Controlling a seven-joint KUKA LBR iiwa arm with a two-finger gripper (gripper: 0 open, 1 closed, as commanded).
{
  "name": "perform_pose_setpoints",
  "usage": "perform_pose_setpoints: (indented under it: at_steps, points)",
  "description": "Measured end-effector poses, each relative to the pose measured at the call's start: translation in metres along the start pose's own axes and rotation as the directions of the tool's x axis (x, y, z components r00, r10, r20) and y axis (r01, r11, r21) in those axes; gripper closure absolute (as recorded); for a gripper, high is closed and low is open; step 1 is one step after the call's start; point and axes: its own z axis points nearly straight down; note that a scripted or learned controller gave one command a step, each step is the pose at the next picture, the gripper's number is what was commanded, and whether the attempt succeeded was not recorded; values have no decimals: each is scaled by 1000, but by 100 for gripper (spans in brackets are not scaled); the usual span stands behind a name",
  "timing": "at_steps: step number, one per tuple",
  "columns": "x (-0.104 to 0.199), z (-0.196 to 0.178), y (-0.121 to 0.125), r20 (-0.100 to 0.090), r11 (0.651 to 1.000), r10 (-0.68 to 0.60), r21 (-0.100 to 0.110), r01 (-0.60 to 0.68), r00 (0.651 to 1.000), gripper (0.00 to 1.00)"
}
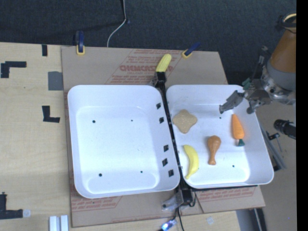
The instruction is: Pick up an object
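The right bin [250, 177] holds a tan cookie-shaped piece [185, 121], a brown drumstick [213, 148], a yellow banana [191, 160] and an orange carrot [237, 128]. My gripper [239, 104] hangs over the bin's far right part, just above the carrot's top end. Its two dark fingers are spread wide apart, open, with nothing between them. The left finger [230, 102] points toward the bin's middle.
The left bin [77, 143] sits beside the right one, joined by black clips along the shared edge. Both rest on a cardboard sheet [139, 66] held by yellow and blue clamps. A cable runs from the back.
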Motion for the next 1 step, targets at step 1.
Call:
perform_pose_setpoints:
  at_steps: [1]
  points:
    - [-26,100,-75,-4,1000,6,13,-6,1000,0]
